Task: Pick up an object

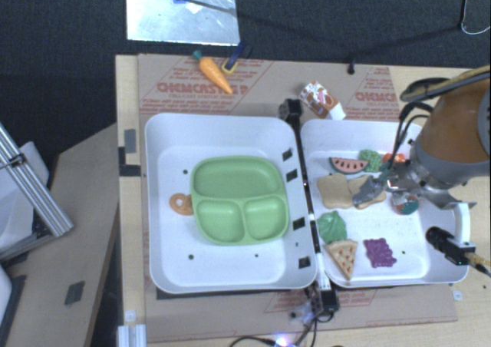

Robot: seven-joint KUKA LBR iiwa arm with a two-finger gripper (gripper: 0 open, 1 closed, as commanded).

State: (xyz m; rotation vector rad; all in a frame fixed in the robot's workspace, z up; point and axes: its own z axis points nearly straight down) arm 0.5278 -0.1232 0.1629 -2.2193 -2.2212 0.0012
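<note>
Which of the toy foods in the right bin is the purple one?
The bunch of grapes, near the right bin's front edge, beside the pizza slice. The other pieces are green, tan, red or orange.

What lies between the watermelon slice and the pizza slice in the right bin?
In the camera view, between watermelon slice and pizza slice lie a tan bread slice and a green leafy piece.

Toy foods are crowding the right bin (437, 267): watermelon slice (347, 163), bread slice (334, 191), pizza slice (342, 256), grapes (379, 252). The green tray (238, 198) is occupying the left bin's (165, 184) centre, leaving its margins passable.
</note>
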